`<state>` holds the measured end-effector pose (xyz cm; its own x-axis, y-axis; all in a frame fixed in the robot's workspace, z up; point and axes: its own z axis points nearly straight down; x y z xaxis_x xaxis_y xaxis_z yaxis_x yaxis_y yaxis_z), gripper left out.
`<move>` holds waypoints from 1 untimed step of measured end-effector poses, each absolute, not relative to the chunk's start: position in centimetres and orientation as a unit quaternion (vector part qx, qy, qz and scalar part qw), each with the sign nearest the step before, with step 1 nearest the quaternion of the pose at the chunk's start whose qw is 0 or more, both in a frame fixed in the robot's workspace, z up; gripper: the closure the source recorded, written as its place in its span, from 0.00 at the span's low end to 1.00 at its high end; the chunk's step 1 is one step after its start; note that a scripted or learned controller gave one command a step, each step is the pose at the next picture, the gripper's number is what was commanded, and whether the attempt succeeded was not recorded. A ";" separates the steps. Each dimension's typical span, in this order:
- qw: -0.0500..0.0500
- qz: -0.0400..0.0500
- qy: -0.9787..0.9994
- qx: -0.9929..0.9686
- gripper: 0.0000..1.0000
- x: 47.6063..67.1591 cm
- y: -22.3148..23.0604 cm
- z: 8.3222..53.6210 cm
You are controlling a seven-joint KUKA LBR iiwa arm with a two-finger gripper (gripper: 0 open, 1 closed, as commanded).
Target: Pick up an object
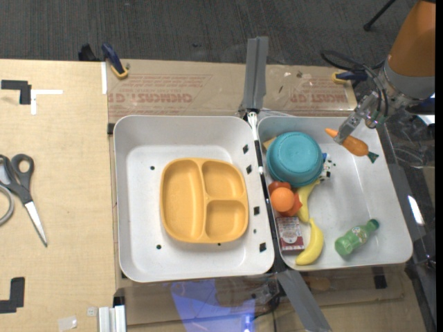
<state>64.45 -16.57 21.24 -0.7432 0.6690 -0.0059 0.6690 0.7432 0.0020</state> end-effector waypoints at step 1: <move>0.001 0.000 0.912 0.411 1.00 62.9 -5.5 27.3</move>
